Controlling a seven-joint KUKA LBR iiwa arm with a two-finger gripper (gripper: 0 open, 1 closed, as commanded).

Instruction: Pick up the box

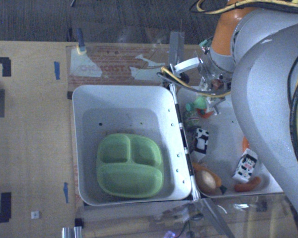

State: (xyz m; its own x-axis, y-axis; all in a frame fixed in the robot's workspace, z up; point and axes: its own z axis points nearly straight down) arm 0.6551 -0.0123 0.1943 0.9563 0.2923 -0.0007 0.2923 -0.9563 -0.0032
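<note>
Scene: we look down on two white bins side by side; the left bin holds a green divided plate.
Arm: our grey arm reaches in from the right, over the right bin.
Gripper: the gripper hangs over the far end of the right bin; we cannot tell its state, nor whether it has hold of anything.
Box: two cow-patterned cartons lie in the right bin, one near the dividing wall, one nearer the front; either could be the box.
Nearby: a green and red toy lies just below the gripper.
Progress: we judge both cartons still rest on the bin floor, so the grasp and lift remain.
</note>
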